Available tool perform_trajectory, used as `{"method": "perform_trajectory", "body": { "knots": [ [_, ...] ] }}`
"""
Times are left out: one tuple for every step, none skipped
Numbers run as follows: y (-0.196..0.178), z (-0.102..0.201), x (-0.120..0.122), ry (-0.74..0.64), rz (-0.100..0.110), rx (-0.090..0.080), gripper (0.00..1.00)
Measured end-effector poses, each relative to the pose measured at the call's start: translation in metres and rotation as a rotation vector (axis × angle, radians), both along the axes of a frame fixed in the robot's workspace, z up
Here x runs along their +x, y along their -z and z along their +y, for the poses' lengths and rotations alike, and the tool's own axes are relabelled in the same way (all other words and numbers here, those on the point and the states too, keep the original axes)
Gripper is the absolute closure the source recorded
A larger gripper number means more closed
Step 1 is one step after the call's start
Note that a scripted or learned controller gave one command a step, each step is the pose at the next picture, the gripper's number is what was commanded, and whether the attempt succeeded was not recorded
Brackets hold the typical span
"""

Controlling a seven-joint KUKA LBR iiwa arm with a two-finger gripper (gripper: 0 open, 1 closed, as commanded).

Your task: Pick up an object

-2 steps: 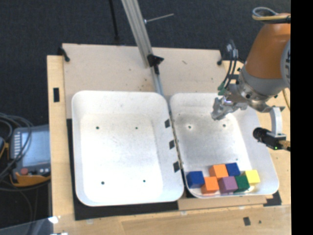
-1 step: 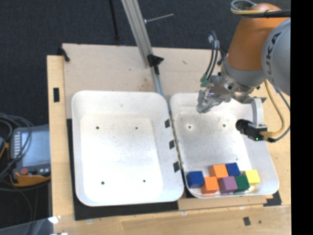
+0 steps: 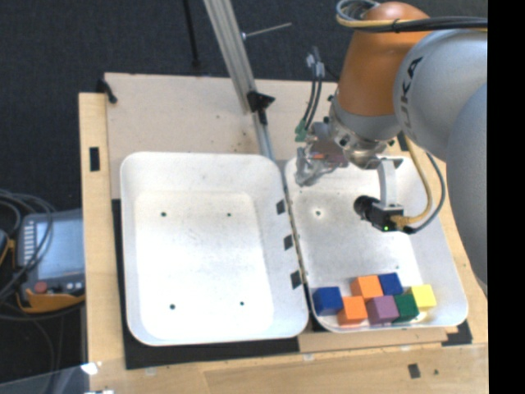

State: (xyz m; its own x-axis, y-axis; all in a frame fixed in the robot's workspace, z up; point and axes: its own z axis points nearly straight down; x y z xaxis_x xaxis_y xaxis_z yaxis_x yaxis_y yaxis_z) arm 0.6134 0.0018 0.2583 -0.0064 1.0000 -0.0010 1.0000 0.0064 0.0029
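**Desk:** Where did the grey-and-orange KUKA arm's end effector [image 3: 310, 164] stand relative to the blocks?

**Photographer:** It hung over the far left corner of the shallow white right-hand bin [image 3: 426, 245], close to the divide between bins. The small coloured cubes lay well apart from it, toward the near edge and somewhat to the right in the camera view. Whether its fingers were apart or together could not be told; nothing was seen between them.

**Desk:** And the contents?

**Photographer:** A tight cluster along the near rim: a blue cube [image 3: 327, 300], two orange cubes [image 3: 353, 309], a purple cube [image 3: 382, 309], a green cube [image 3: 406, 304], a yellow cube [image 3: 423, 295], a second blue cube [image 3: 390, 283]. The shallow white left-hand bin [image 3: 205, 245] showed just speckled floor. The pale wooden surface [image 3: 189, 105] carried both.
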Motion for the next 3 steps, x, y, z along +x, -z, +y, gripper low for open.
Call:
{"method": "perform_trajectory", "body": {
  "knots": [
    [0.016,0.045,0.015,0.001,0.0,-0.001,1.0],
    [0.021,0.081,0.036,0.002,0.0,0.0,1.0],
    [0.02,0.078,0.036,0.002,0.002,-0.003,0.0]
  ]
}}
